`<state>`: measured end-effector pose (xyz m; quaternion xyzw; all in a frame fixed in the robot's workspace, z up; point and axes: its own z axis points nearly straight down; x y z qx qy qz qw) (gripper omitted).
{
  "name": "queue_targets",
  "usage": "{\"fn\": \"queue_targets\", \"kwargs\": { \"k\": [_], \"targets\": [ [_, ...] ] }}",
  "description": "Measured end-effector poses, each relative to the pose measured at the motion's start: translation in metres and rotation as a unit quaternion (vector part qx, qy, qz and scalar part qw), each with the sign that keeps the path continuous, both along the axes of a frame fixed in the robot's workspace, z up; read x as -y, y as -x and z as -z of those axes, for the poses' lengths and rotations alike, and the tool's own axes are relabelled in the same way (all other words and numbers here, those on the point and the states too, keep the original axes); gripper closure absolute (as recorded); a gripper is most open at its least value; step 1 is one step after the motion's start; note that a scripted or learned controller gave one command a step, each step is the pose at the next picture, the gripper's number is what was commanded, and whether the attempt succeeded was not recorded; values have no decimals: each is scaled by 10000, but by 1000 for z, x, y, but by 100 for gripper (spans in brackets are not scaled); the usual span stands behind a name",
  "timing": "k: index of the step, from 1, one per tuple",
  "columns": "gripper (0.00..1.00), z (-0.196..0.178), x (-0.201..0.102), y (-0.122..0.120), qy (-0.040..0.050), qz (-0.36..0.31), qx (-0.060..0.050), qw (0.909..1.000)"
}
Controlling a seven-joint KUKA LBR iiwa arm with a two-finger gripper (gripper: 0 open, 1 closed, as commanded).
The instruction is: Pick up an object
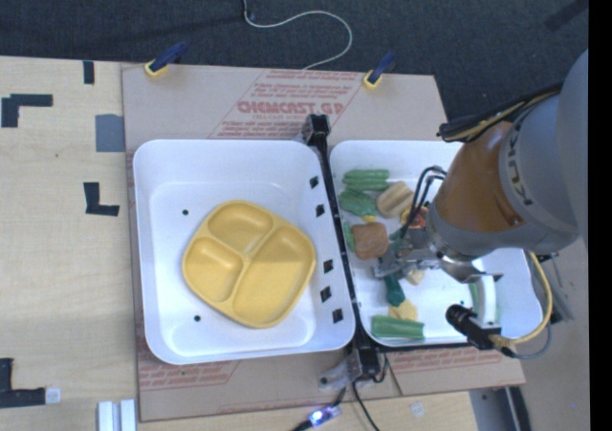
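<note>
The right bin (516, 310) holds several toy foods: a green pod (365, 177) at the far side, a tan bun (393, 198), a brown round piece (370, 239), a small yellow piece (405, 309) and a green piece (397, 327) by the near wall. My gripper (400, 264) reaches down into the middle of this bin, right beside the brown piece and over a teal piece (393, 288). The arm's wrist covers the fingers.
The left bin (158, 228) carries a yellow divided plate (249, 262). A black divider with clips (330, 228) runs between the bins. The arm's orange band and grey body (497, 190) hang over the right bin's far right part.
</note>
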<state>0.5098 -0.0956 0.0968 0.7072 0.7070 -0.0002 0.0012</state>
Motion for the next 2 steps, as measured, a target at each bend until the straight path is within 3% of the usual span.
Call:
{"fn": "queue_targets", "kwargs": {
  "k": [2],
  "targets": [
    [100,-114,10,-12,-4,-10,15,10000]
  ]
}}
